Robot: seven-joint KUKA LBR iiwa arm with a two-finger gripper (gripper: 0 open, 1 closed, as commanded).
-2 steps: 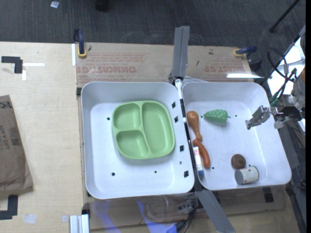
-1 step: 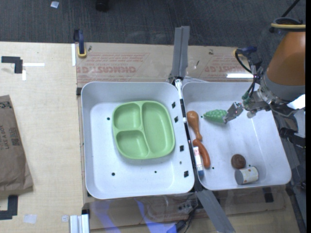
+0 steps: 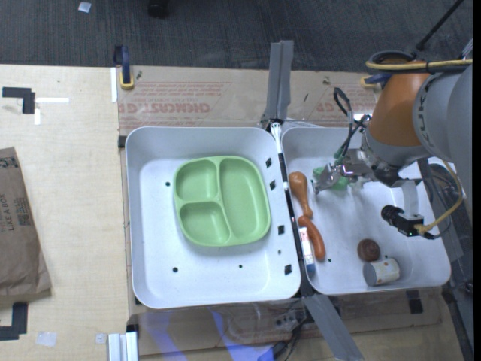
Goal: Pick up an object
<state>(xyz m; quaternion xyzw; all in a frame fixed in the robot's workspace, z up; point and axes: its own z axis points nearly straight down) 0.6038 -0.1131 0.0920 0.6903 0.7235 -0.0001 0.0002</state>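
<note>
My gripper (image 3: 328, 179) hangs low over the upper middle of the right bin (image 3: 340, 280), reaching in from the right. A small green object (image 3: 337, 181) shows right at its tip; whether it is gripped is unclear. Just left of the tip lies an orange sausage-shaped piece (image 3: 298, 187), and a second orange piece (image 3: 314, 238) lies below it. A brown round object (image 3: 367, 250) and a white cylinder (image 3: 382, 271) lie near the bin's front right corner.
A green divided plate (image 3: 222, 200) sits in the left bin (image 3: 143, 224). A thin red-and-white pen-like item (image 3: 307, 249) lies along the divider side of the right bin. The arm's grey body with orange band (image 3: 398, 111) overhangs the right bin's far corner.
</note>
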